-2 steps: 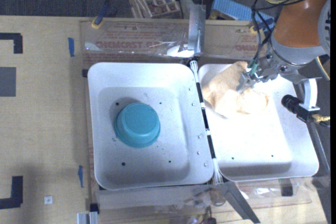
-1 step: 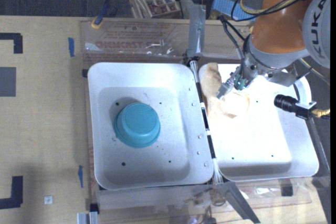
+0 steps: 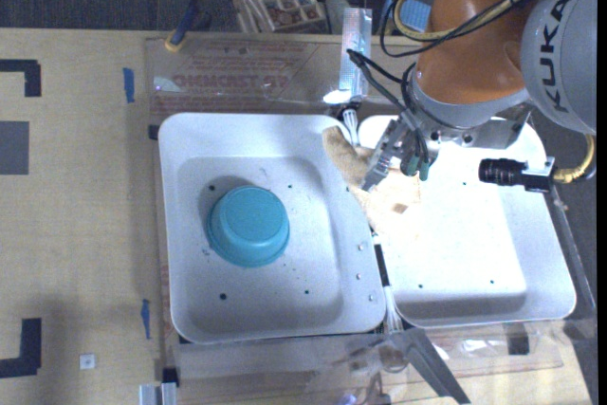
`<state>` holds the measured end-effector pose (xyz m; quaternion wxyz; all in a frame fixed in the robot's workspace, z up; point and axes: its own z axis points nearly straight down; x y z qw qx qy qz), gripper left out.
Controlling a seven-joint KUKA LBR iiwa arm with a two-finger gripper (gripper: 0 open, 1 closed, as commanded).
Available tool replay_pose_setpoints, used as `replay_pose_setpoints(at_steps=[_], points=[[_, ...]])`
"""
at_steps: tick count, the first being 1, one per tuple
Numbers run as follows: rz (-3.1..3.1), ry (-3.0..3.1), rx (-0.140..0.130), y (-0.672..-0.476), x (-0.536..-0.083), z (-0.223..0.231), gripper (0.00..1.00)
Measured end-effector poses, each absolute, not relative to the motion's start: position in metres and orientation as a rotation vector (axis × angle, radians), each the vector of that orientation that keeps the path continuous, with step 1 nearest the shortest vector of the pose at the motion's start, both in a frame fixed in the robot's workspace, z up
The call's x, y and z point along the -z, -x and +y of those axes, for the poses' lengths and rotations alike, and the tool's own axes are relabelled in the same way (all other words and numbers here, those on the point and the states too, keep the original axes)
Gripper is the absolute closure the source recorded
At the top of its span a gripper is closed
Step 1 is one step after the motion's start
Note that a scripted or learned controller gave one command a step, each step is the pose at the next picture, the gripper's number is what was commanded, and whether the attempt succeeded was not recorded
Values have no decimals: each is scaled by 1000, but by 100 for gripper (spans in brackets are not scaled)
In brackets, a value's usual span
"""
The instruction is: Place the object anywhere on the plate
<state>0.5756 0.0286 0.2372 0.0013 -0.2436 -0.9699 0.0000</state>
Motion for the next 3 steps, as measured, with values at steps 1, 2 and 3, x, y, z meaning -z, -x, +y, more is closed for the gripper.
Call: replay_pose_setpoints(at_steps=[1, 2, 3], points=[[-3135, 149, 2, -557, -226, 76, 100], [-3139, -1, 2, -549, -224, 127, 100], [-3140, 0, 2, -549, -224, 126, 0]])
